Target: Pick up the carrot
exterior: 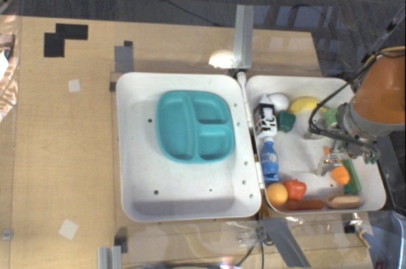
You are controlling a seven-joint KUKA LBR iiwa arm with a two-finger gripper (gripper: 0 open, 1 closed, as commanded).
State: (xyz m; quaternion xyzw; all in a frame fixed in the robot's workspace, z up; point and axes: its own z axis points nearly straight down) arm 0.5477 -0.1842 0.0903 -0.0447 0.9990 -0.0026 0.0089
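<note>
The carrot [342,175] is a short orange piece with a green top, lying near the right wall of the right bin [298,146]. My gripper [333,162] hangs at the end of the grey arm with its orange band, right over the carrot's left end and touching or nearly touching it. The wrist and cables hide how the carrot sits under the gripper.
Also in the right bin are a white-and-black bottle [266,119], a white ball [278,101], a lemon [304,104], a green cup [286,122], a blue bottle [269,160], an orange [276,193], a red tomato [295,188], a red sausage [304,204] and a tan roll [344,201]. A teal divided plate [194,127] lies in the left bin [136,153].
</note>
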